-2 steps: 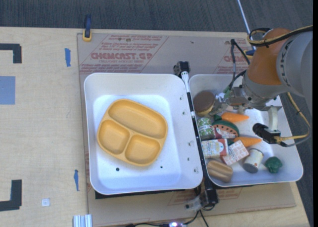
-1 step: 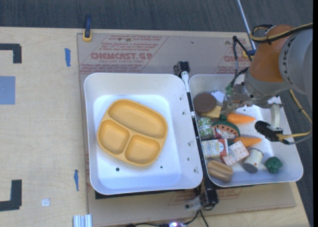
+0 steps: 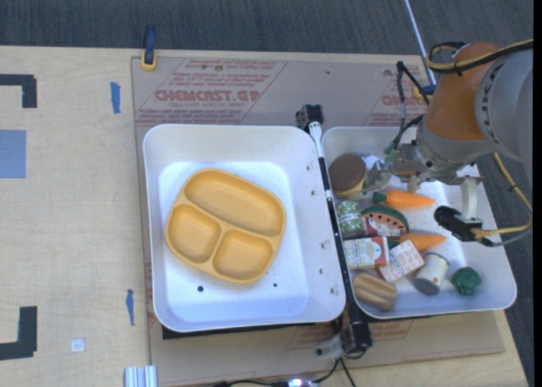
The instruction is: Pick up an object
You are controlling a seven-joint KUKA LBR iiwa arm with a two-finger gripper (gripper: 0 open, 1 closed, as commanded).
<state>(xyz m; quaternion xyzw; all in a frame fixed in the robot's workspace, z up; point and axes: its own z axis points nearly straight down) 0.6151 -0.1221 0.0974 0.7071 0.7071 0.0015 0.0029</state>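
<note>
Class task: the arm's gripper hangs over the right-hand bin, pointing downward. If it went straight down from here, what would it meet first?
Probably the orange carrot just below the gripper, near the watermelon slice; depth is hard to judge from this slanted view.

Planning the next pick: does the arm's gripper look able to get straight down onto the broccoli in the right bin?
Probably yes. The broccoli lies by itself in the near right corner of the right bin, with nothing over it. The gripper hovers farther back, above the carrot.
</note>
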